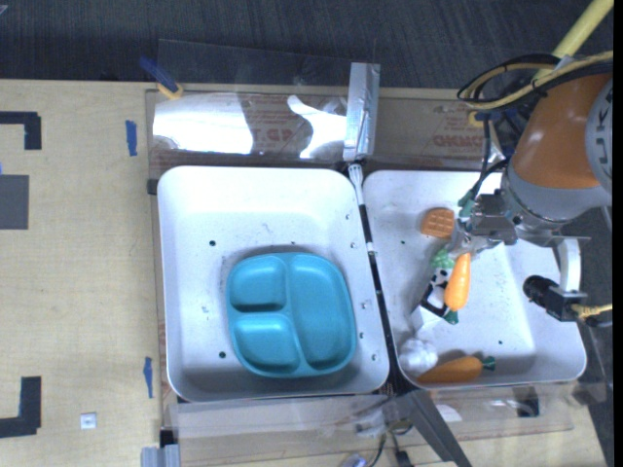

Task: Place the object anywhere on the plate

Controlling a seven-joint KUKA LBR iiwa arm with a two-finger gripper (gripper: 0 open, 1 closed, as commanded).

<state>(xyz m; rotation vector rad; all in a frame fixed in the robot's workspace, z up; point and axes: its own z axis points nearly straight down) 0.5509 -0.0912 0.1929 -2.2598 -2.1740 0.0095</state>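
Over the right bin [545,353] hangs the grey arm [560,154]. Left bin [195,202] carries the blue plate [290,311] toward its front edge. Gripper [465,246] is clenched on a toy carrot [458,282], lifted above that bin's middle; another carrot [450,368] lies at its front edge.

The blue plate [290,311] lies uncovered in the left bin [185,212]; toys crowd the right bin [516,339].
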